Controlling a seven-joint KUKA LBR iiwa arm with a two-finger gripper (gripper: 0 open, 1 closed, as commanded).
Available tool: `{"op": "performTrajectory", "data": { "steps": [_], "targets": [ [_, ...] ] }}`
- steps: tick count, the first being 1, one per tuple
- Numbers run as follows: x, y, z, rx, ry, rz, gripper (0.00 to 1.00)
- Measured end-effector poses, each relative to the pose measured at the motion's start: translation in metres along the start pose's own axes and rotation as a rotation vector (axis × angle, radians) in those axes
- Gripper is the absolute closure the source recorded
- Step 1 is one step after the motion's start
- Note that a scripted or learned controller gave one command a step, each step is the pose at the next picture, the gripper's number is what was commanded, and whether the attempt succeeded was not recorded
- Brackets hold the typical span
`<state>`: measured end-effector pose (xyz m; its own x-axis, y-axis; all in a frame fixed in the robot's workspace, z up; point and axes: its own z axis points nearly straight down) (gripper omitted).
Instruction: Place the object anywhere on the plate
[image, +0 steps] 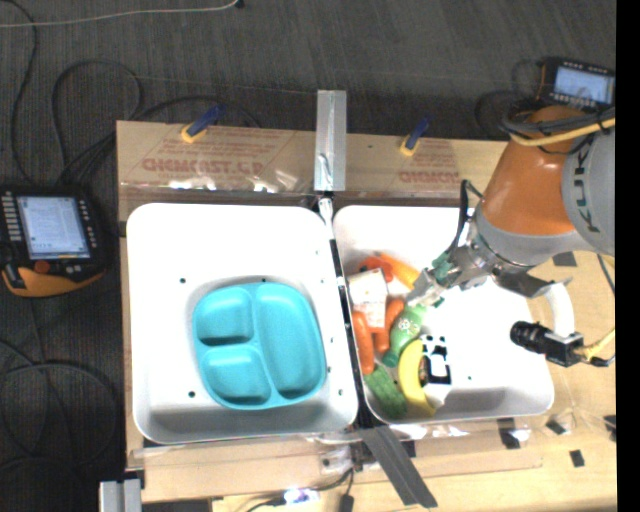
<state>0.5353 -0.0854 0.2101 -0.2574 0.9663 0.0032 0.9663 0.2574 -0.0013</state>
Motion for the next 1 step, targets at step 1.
{"op": "performTrajectory", "data": {
  "steps": [1],
  "targets": [
    [-0.0591, -0.0175, -0.0095, 0.000, -0.005, -0.179, 1.00]
  ]
}}
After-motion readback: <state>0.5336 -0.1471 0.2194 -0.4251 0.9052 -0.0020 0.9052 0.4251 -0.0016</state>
